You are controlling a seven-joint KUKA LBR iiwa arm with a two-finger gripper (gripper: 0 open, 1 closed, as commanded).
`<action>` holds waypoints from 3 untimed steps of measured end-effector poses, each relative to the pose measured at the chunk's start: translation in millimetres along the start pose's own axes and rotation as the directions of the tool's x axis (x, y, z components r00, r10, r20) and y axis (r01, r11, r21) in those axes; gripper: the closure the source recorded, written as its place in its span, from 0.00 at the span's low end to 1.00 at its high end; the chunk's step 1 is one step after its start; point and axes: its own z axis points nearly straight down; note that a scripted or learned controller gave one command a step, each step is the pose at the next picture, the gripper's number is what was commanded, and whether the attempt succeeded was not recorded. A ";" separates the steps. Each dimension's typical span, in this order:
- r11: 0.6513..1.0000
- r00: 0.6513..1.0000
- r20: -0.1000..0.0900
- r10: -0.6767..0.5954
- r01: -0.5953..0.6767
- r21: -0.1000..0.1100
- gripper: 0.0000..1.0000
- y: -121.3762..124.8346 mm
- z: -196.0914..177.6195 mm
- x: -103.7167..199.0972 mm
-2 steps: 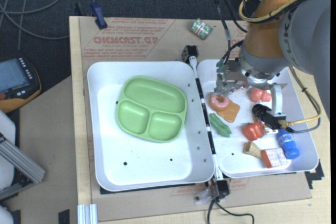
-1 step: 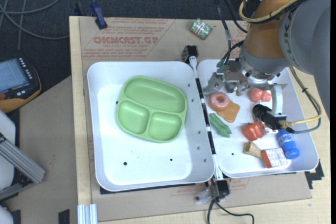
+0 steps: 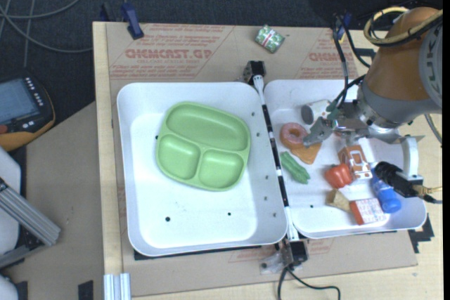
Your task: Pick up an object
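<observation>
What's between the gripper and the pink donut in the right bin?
Nothing visible. The gripper hangs just right of the pink donut, over the orange piece; the green pod lies below, off that line.

The brown cardboard sheet (image 3: 211, 46) under the bins bears red print reading "CHEMCAST GP" near its far edge, repeated partly at the far right corner; smaller lines are illegible.

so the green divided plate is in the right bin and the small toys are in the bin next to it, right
Not quite. The camera view shows the green divided plate in the left bin, not the right one. The small toys, such as the pink donut and the green pea pod, do sit in the bin next to it, the right bin.
</observation>
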 end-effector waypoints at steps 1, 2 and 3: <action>1.000 1.000 0.001 0.000 0.000 -0.003 0.00 34.0 46.6 -42.3; 1.000 1.000 -0.001 -0.001 0.001 0.000 0.00 -0.7 100.7 -12.0; 1.000 1.000 0.001 -0.001 0.001 -0.004 0.00 35.1 99.8 -27.0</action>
